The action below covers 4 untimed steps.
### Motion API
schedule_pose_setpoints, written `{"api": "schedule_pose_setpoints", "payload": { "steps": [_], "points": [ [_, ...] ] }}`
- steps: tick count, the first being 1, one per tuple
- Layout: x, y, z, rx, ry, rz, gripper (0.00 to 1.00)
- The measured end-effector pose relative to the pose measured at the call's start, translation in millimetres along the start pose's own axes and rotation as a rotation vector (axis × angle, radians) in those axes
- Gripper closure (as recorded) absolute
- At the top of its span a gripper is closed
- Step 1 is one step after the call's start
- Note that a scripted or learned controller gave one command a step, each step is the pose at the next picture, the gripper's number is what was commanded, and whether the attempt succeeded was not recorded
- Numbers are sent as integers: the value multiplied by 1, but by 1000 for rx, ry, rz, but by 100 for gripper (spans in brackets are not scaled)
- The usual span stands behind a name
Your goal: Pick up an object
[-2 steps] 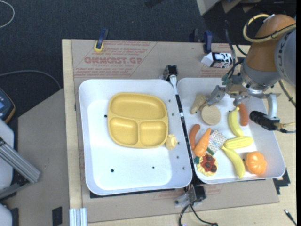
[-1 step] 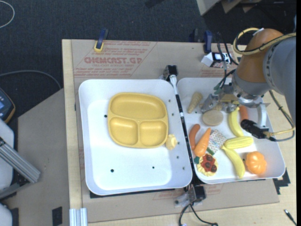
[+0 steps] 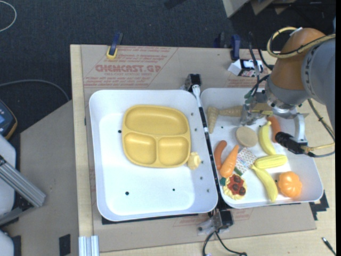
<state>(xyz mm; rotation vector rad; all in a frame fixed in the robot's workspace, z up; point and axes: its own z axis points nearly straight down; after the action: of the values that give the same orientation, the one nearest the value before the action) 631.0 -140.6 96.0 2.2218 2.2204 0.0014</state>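
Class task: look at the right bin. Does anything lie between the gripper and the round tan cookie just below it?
Nothing visible does. The gripper hangs at the right bin's upper part, directly over the round tan cookie. The banana lies beside it to the right, and the carrots lower left.

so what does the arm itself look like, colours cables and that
The arm is a thick, rounded grey body with a glossy orange band above the wrist. A yellowish cable loops over the orange part, and thin dark wires run down beside it. Below sits a metallic silver wrist block leading to the gripper, with a black attachment to one side.
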Motion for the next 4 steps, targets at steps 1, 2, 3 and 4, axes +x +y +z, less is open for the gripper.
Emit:
{"api": "schedule_pose_setpoints", "payload": {
  "steps": [1,2,3,4],
  "points": [
    [-1,-1,-43,-5,-2,1,100],
    [2,-9,-94,-5,-2,-1,100],
    [2,-8,-132,-6,-2,-2,100],
    [58,-6,-121,3,2,-6,100]
  ]
}}
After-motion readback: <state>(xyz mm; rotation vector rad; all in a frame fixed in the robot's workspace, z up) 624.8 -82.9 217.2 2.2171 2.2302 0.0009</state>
